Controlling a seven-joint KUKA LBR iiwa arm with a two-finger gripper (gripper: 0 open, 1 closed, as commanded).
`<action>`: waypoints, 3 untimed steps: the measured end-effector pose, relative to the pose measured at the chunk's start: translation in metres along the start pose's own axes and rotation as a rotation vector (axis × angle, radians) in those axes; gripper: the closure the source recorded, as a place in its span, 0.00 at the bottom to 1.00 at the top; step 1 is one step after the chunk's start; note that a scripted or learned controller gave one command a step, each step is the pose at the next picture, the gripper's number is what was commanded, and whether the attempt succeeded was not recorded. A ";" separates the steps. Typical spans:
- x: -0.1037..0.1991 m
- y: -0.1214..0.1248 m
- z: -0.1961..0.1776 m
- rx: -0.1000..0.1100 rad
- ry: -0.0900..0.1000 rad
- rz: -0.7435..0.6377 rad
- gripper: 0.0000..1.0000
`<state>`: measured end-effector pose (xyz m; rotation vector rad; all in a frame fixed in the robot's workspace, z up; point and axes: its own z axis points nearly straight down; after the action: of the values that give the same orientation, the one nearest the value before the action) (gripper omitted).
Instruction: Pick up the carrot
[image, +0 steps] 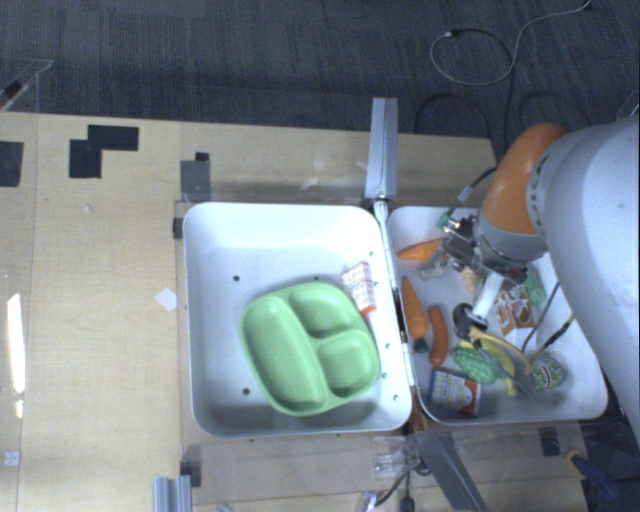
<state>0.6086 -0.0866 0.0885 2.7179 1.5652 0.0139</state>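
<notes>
Overhead, arm (590, 230) bent down into right bin (590, 395), gripper (458, 250) beside carrot (420, 250), grip state unclear.

The grey arm (600, 250) is covering the right part of the right shallow white bin (420, 225), and the picture's right edge is cutting the arm off. The hand (462, 252) is sitting under the orange band, blurred and too small to read. The pointed orange carrot (418, 250) is disappearing under the hand at one end. Small packets beneath the arm are too blurred to name.
</notes>
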 end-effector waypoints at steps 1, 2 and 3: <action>0.040 0.043 -0.098 0.003 -0.001 -0.186 0.00; 0.019 0.061 0.001 0.002 -0.002 -0.363 0.00; 0.022 0.063 -0.012 -0.005 0.000 -0.370 1.00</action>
<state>0.6736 -0.0990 0.1011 2.3790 2.0343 0.0157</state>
